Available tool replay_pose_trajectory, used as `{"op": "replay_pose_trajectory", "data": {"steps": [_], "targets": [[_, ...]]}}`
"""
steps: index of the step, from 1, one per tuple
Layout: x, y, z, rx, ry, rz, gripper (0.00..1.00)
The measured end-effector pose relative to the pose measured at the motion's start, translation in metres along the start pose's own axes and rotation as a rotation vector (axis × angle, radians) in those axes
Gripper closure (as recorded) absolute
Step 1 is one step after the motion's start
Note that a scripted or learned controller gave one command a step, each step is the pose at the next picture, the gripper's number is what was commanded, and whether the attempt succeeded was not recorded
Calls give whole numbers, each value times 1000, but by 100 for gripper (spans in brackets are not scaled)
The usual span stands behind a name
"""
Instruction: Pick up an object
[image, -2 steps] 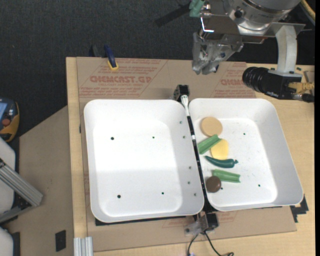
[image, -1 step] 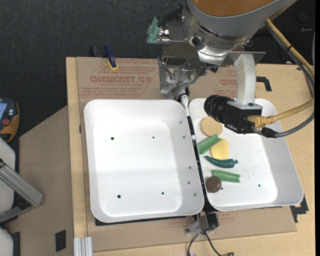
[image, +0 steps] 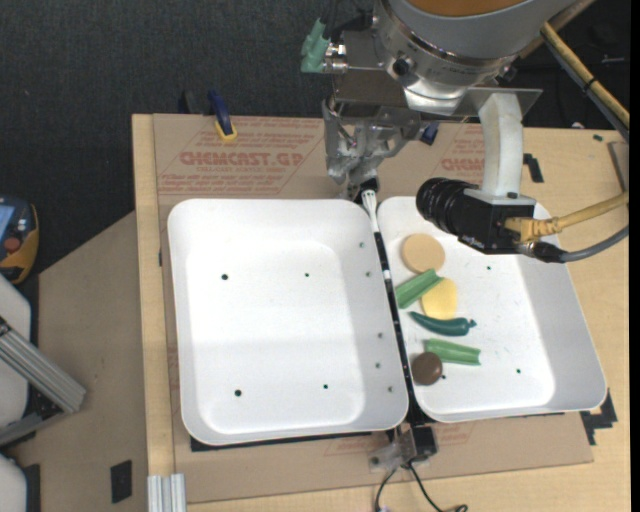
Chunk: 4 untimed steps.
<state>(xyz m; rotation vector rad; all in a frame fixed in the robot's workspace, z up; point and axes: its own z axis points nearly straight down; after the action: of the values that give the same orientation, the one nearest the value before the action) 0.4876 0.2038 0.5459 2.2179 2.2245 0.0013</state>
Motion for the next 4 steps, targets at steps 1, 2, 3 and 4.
{"op": "replay_pose_trajectory", "data": {"steps": [1,2,3,4], "targets": [[-27,-1,275,18,-8,6,100],[-141,-8,194,-8,-3,15,100],[-104,3,61,-18,4,-1,100],[-67,76,8,-9,1,0,100]]}}
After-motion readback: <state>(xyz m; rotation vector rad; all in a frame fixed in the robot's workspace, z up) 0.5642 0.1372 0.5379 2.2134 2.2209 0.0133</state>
